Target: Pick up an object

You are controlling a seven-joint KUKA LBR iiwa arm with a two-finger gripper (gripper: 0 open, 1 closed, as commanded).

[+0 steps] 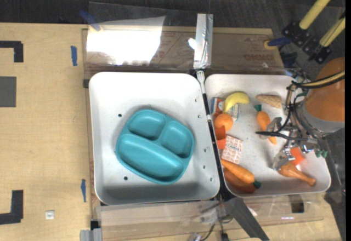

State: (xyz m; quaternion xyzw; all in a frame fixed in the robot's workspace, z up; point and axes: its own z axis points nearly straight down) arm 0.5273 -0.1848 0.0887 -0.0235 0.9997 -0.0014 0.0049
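1. Well, the gripper [288,152] is down in the right bin [249,190], over its right side, but cables and metal parts crowd it and I cannot tell how it is set
2. Just below it lies an orange carrot-like piece [299,173]; whether the two touch is hard to make out
3. The arm [326,97] is cut off by the right edge
4. I count two white bins side by side
5. The right one holds roughly eight things: a yellow banana [237,99], a tan piece [269,101], a small orange piece [264,120], a round orange one [222,124], a red-and-white packet [232,149], a long carrot [239,171], all apart from the gripper
6. The left bin [109,92] holds one teal divided plate [155,145]
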